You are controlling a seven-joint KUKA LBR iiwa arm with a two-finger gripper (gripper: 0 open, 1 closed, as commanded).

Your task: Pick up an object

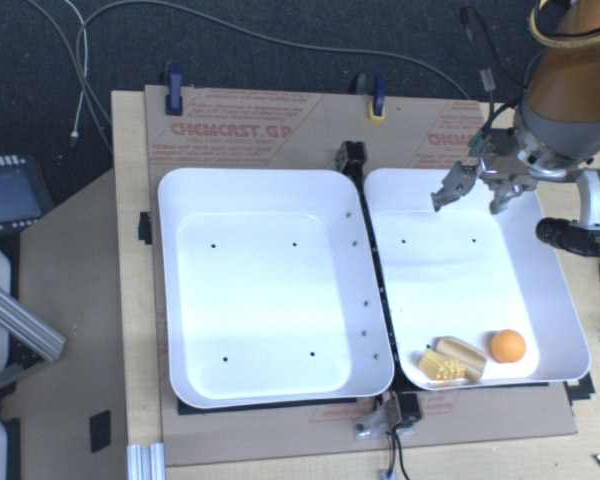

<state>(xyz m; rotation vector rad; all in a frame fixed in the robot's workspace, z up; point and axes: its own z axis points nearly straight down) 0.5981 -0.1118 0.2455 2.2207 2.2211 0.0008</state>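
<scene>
Orange and round, a small ball-like object [508, 346] lies near the front right corner of the right bin [540, 268], the likeliest thing to be picked up. Just beside it, toward the bin's front edge, lie a tan, bread-like piece [463, 351] and a yellow, knobbly piece like a corn cob [441, 368], the two touching or nearly so; their exact make is too small to tell. All three sit low against the front rim, probably because they settled there when tipped or dropped in. The gripper [474, 193] hangs over the back edge of the same bin, well apart from the objects, its two dark fingers spread apart with nothing between them, which suggests it is poised before a descent and not mid-grasp. The grey arm with its orange band [570, 78] enters from the right and is cut off by the frame. The left bin [270, 288] shows just its white floor with a few dark dots. Both bins rest on a brown board [280, 128] clamped at its back edge by blue clips [173, 88].
</scene>
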